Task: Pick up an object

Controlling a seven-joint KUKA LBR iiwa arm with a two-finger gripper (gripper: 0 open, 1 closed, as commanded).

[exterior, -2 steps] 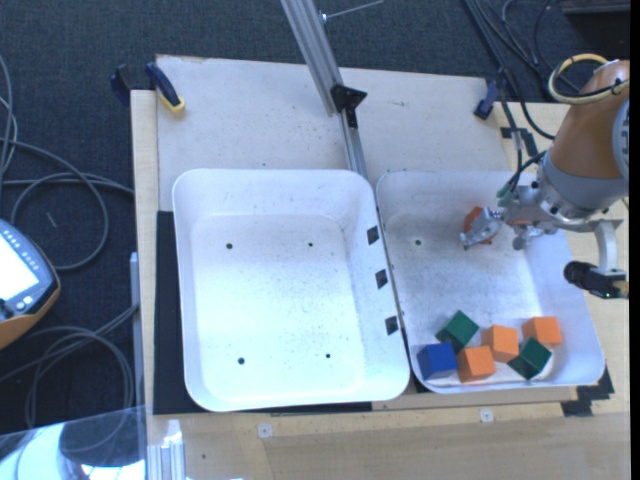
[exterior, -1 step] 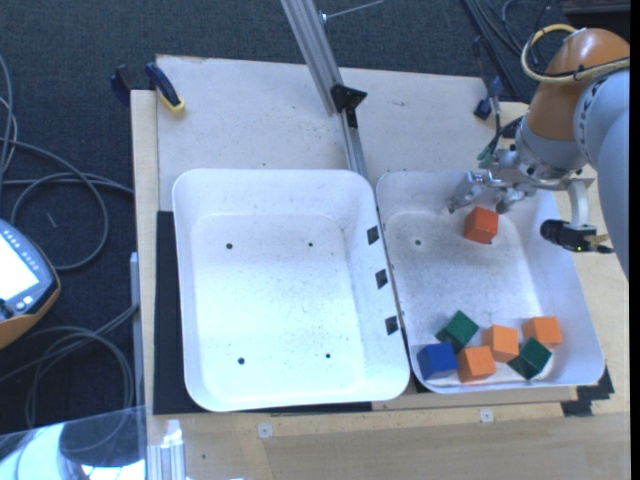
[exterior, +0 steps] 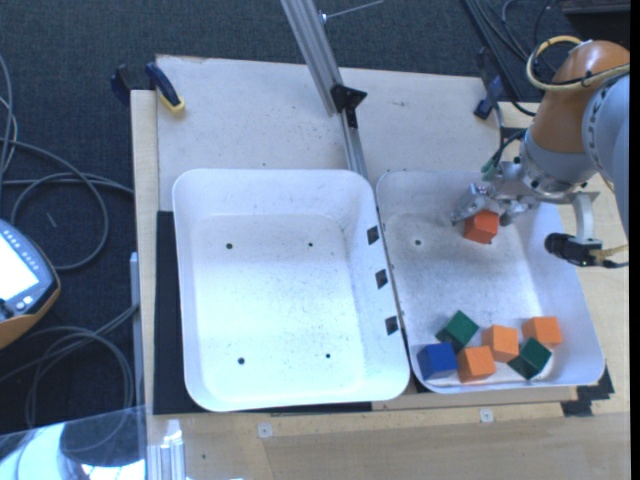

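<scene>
Gripping an orange block between its fingers, the gripper hangs over the upper part of the right bin; the jaws pinch the block near its top. That shallow hold is the risk, I judge: a jolt or tilt could let it slide out and drop back toward the cluster of blocks at the bin's near end

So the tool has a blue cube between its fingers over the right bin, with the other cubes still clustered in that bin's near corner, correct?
Not quite: the cube between the fingers of the tool is an orange cube, not blue, as the camera view shows. The small blue cube lies with the cluster in the near corner of the shallow white right bin.
</scene>
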